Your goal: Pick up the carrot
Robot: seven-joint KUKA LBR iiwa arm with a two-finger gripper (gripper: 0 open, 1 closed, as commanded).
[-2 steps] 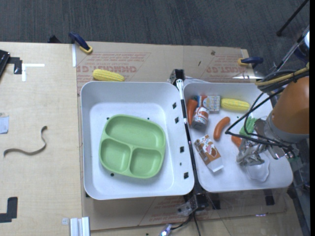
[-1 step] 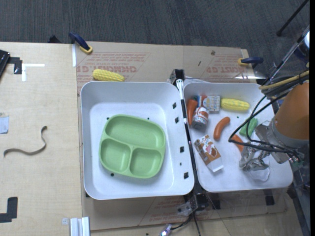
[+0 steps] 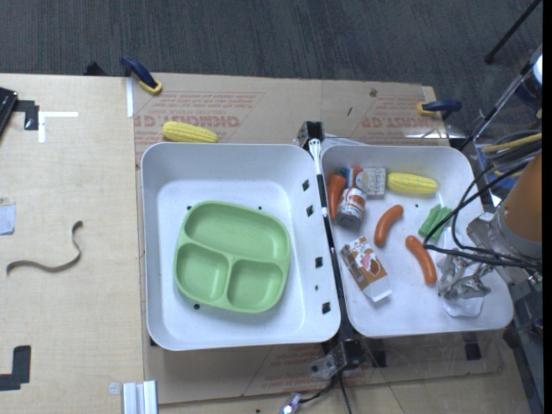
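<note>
In the right bin's [image 3: 405,326] lower-right corner sits the gripper [image 3: 461,281]; open or closed, I cannot tell. The likely carrot [image 3: 335,195] hugs the far left wall beside a can [image 3: 351,207]. 2 orange sausages [image 3: 389,222] lying between invite a mistaken grab.

A pale wooden bench [image 3: 69,188] under brown cardboard [image 3: 259,110] stands on dark grey carpet [image 3: 259,15].
</note>
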